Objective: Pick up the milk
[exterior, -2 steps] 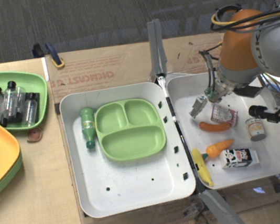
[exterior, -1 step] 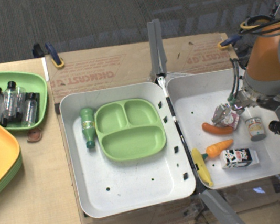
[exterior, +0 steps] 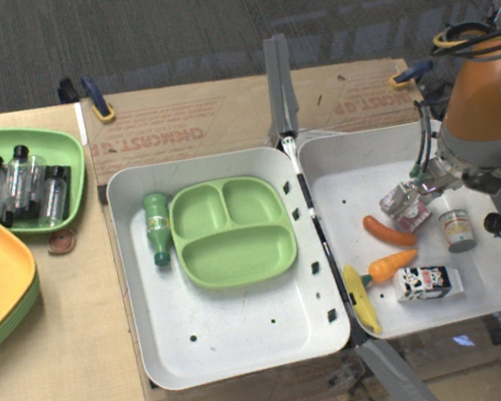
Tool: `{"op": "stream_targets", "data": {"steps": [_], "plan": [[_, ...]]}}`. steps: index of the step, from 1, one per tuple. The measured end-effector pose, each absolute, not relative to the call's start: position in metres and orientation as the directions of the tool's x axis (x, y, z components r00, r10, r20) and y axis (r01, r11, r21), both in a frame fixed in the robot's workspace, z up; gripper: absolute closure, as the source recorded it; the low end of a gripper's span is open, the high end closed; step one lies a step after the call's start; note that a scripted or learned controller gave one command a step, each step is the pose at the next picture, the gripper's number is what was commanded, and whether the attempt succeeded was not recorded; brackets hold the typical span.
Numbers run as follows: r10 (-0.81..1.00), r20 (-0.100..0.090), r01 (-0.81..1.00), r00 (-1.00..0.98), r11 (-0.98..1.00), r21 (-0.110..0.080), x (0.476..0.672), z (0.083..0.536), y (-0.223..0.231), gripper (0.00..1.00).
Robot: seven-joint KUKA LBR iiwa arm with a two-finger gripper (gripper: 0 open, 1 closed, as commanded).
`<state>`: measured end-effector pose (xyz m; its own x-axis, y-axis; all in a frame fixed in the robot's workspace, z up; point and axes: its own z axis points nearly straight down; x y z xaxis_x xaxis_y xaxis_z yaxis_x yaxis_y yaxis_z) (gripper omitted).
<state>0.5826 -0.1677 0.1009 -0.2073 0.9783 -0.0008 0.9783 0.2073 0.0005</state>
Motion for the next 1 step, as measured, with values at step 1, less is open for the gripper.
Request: {"op": "stream_targets", "data": {"steps": [1], "plan": [[0.964, -0.001, 0.964, -0.267, 0.267, -0.001, 0.6202, 0.2058, -0.1144, 1.00]]}}
